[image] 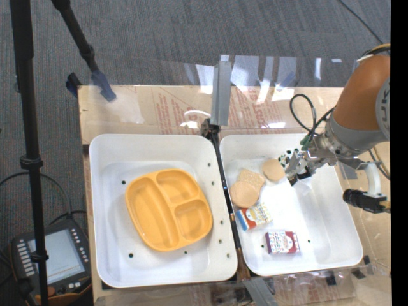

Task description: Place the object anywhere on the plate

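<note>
Plate (169, 209), yellow with 3 compartments, lies in left white bin (102, 171), tilted a little to the bin's sides. Desk (159, 110) of pale brown board carries 2 bins side by side; grey carpet beyond, black stand pole (29, 139) at left, handheld screen unit (51, 257) low left. Right bin (338, 234) holds 3 tan round crackers (252, 185) near its left wall, a red-and-white packet (254, 217) just below them, a red-and-white box (282, 241) nearer the front. Tool (298, 168) low over right bin's back part, beside uppermost cracker; cannot tell whether clenched or released. Grey upright post (220, 97) stands behind the gap between bins
</note>
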